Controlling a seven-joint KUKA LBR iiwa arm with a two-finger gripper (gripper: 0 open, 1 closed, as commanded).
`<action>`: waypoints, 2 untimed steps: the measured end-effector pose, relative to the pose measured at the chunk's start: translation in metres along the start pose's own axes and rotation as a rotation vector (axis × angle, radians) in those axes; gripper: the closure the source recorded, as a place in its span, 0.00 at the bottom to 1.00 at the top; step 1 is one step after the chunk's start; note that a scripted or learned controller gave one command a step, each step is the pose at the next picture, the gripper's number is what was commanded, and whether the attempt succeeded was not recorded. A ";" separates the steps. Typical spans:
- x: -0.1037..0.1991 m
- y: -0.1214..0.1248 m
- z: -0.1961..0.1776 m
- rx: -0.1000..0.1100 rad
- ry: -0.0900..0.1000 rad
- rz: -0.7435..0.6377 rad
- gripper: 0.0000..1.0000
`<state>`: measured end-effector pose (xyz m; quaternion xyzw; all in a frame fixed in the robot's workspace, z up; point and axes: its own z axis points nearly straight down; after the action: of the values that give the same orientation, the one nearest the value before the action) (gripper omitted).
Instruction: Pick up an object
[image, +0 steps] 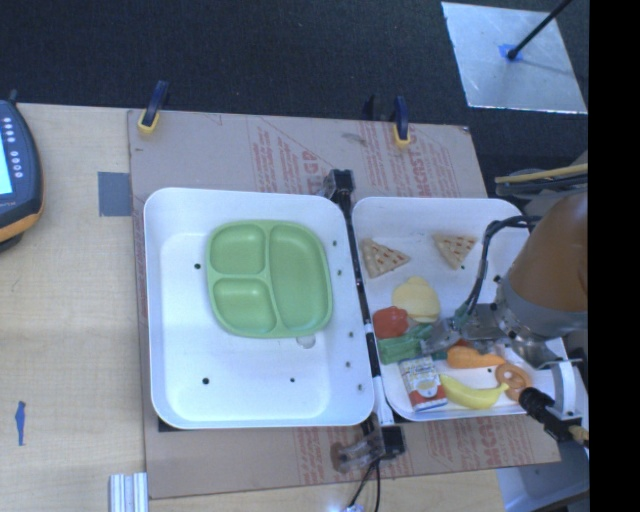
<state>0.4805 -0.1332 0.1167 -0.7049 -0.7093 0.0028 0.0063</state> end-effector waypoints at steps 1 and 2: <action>0.039 0.047 0.026 -0.013 -0.005 -0.005 0.00; 0.036 0.044 0.014 -0.010 -0.006 -0.001 1.00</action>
<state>0.5246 -0.0969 0.1019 -0.7047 -0.7095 0.0016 0.0007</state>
